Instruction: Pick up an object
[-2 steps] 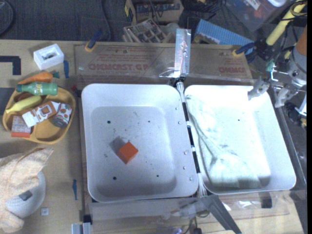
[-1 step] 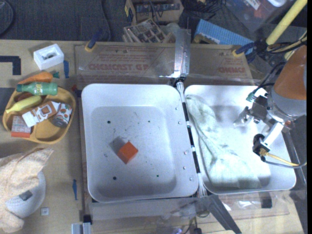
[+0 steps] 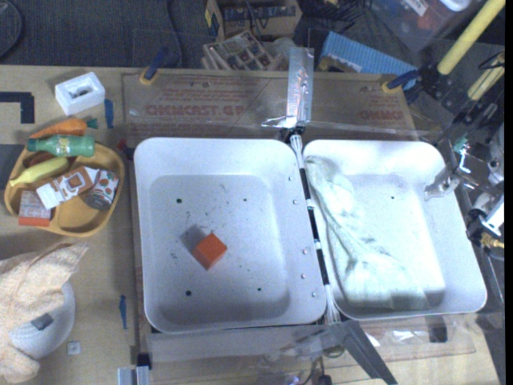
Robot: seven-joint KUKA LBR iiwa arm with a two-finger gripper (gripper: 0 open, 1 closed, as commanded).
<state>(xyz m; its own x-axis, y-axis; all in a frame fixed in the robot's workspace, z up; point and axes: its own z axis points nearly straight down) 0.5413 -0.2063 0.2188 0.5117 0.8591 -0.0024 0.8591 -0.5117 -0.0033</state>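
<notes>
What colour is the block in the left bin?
Orange. The block shows best in the camera view, lying on the left bin floor.

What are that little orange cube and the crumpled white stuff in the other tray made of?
The orange cube looks like matte painted wood or foam: flat faces, crisp edges, no shine. Which one, I cannot tell. The crumpled white stuff looks like soft cloth, judging by its folds and limp drape over the right bin's floor.

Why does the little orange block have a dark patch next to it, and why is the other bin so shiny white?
In the camera view, the dark patch is the orange block's shadow, falling to its upper left on the left bin, so light comes from the lower right; the right bin looks washed out by glare, and its crumpled white cloth blurs into it.
</notes>
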